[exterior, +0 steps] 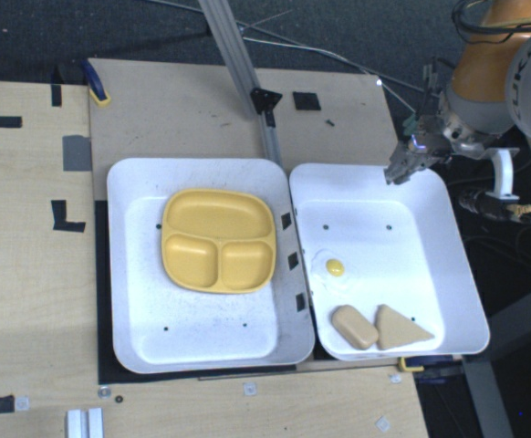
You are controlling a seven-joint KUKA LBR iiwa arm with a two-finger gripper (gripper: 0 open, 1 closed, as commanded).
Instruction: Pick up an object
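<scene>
The gripper [400,173] hovers over the right bin's [457,245] upper rim; finger state cannot be determined. A yellow ball [335,267] and two tan pieces [378,328] lie inside.

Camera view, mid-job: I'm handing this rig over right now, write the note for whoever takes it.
Hand: over the far right corner of the right bin, at its rim; nothing seen in it, and whether it is open or shut cannot be told.
Right bin: small yellow ball near the left wall; tan rounded block and tan wedge side by side at the near edge.
Left bin: yellow divided plate.
Done: nothing picked yet.
Left: bring the hand down on one object, grip it and lift it.
</scene>
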